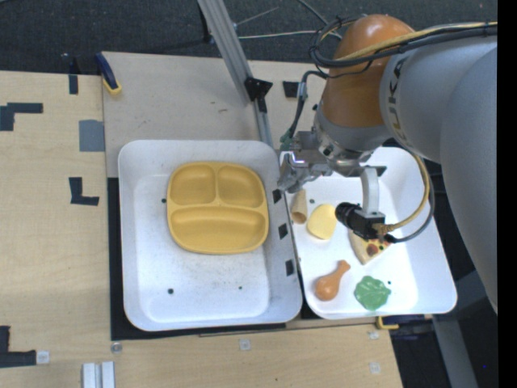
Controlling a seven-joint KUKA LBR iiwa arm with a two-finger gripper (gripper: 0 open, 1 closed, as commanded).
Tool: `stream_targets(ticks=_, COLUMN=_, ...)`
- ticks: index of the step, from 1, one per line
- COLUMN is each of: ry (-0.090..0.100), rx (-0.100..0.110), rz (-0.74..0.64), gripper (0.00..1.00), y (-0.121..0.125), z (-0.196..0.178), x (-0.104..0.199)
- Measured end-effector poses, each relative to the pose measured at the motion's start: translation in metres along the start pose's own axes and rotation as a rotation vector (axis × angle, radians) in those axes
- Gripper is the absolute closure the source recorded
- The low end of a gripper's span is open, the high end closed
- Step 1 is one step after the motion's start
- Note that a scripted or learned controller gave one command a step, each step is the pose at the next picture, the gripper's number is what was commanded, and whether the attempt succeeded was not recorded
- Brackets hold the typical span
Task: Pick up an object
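Nearest the camera, along the front of the right bin (440, 293), lie a green leafy piece (372, 293) and, just left of it, an orange drumstick (331, 281). Further back in that bin sits a pale yellow wedge (321, 221), with a tan cylinder (300, 207) just beside it at the left, near the bin's left wall. To the right of the wedge a tan slice (367, 249) lies partly under black hardware with an orange tip. The left bin (145, 297) holds a yellow divided plate (218, 207), lying flat toward the bin's middle and back, well apart from the food pieces. The end effector (297, 168) hangs over the back left corner of the right bin, just above the cylinder; whether it is released or clenched cannot be told, and nothing is seen gripped in it. Behind it rise the orange band (363, 59) and the grey arm (460, 120), over the bench (48, 233).
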State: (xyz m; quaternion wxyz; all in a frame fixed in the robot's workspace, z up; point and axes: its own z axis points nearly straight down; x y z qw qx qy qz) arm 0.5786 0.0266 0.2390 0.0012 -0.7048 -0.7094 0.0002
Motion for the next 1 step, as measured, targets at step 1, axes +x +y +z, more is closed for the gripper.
stream_targets(ticks=1, ry=-0.001, rx=0.001, rz=0.001, gripper=1.0, y=-0.0124, z=0.0059, x=0.0464)
